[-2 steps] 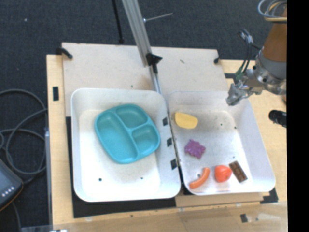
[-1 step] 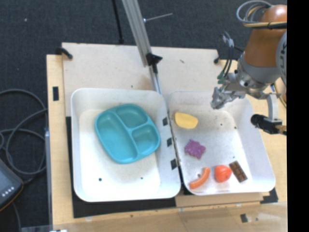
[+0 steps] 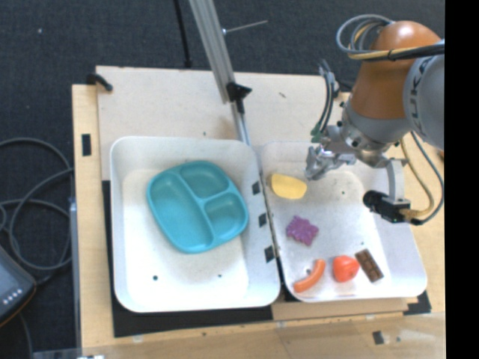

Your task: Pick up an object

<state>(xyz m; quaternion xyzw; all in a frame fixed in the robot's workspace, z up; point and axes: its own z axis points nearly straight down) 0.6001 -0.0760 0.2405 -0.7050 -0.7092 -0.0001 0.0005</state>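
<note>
— Five small things lie in the right bin. Which one are you after?

— My hand hangs at the bin's far left, just beside the yellow lump. Whether it's wide or narrow, I cannot tell. Nothing's held.

— How will it handle?

— Light, smooth and rounded, I'd judge; likely slippery. I'd pinch across its narrow middle.

— Any labels?

— No writing I can read on it, nor on the teal plate left.

Bright, even overhead light; the white bins look slightly washed out; soft, short shadows under objects; mild blur and grain throughout; dark floor shows little detail.
</note>
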